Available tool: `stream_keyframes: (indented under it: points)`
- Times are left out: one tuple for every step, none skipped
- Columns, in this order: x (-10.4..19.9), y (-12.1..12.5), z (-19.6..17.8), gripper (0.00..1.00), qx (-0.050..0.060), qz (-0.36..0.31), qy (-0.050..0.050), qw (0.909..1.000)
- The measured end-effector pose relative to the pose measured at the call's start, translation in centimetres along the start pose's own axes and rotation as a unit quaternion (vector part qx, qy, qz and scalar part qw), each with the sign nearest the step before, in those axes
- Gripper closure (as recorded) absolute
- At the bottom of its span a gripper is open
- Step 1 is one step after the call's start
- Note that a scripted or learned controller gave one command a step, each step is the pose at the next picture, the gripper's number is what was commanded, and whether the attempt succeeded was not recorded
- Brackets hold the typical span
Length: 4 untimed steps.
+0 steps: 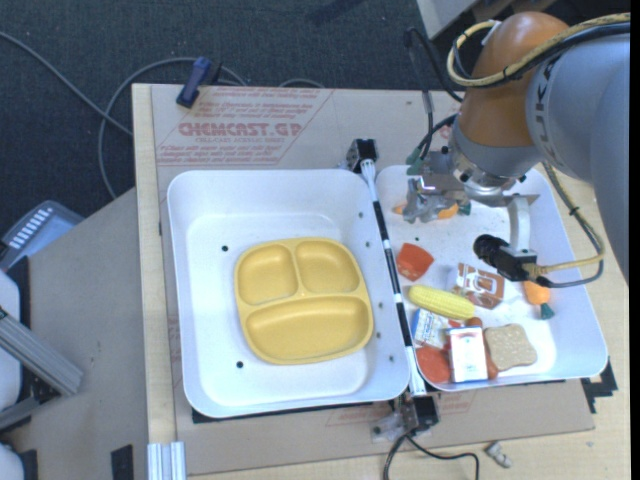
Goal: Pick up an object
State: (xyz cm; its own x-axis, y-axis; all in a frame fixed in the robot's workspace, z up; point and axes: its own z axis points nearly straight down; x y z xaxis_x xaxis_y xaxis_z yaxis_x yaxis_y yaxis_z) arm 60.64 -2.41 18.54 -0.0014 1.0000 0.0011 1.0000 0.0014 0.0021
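My gripper (432, 206) hangs low over the far left part of the right bin (575, 343), right above an orange toy piece (448, 209) that shows beside its fingers. Whether the fingers hold it I cannot see. Nearer in the same bin lie a red pepper-like piece (414, 261), a yellow corn cob (442, 301), a small printed packet (481, 285), a red and white box (466, 354), a slice of bread (510, 346) and a small carrot (539, 293).
The left bin (200, 258) holds a yellow three-compartment plate (302, 299). A black rod (385, 248) runs along the divide between the bins. A blue clip (195, 80) lies on the board behind the left bin.
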Motion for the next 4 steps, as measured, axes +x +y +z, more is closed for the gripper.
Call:
stream_keyframes:
  points:
    - [-0.1,-0.1,0.1,0.00,0.001,0.001,0.000,1.0000]
    - [-5.4,3.9,0.0,0.00,0.000,0.001,-0.001,1.0000]
    - [-7.7,-0.6,10.1,0.00,0.002,0.001,-0.001,1.0000]
    - [-14.9,-4.6,8.7,0.00,0.002,0.002,-0.001,1.0000]
